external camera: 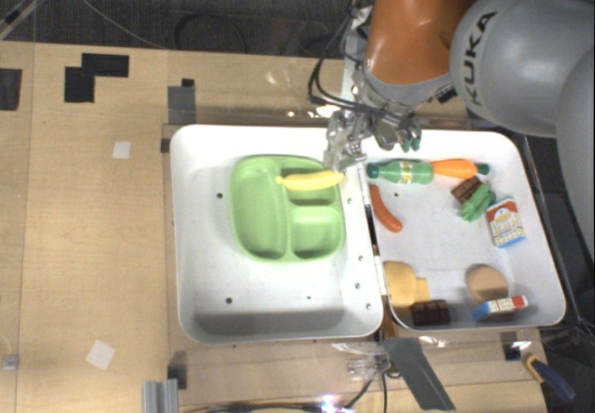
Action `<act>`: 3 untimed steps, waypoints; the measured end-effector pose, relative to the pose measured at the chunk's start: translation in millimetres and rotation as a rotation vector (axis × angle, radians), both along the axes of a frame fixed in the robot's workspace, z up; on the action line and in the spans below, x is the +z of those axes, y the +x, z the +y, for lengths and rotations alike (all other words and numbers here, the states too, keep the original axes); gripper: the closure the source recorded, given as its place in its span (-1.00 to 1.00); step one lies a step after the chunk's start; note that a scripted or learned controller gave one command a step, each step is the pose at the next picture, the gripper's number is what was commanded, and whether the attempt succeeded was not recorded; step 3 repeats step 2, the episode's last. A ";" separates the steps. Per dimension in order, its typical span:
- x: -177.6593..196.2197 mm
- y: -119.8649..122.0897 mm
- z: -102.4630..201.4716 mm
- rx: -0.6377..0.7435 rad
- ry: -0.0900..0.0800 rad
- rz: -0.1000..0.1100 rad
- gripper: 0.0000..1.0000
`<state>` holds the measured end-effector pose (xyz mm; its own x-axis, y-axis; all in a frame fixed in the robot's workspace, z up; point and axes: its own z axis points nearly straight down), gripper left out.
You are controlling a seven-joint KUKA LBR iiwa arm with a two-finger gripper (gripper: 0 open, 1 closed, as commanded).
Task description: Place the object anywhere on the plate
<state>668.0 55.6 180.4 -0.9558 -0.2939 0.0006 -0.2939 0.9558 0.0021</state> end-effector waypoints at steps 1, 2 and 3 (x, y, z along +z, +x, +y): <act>-38.1 1.3 73.7 0.101 0.003 -0.010 1.00; -39.1 2.3 140.3 0.394 0.003 -0.015 1.00; -39.1 2.3 140.3 0.394 0.003 -0.015 1.00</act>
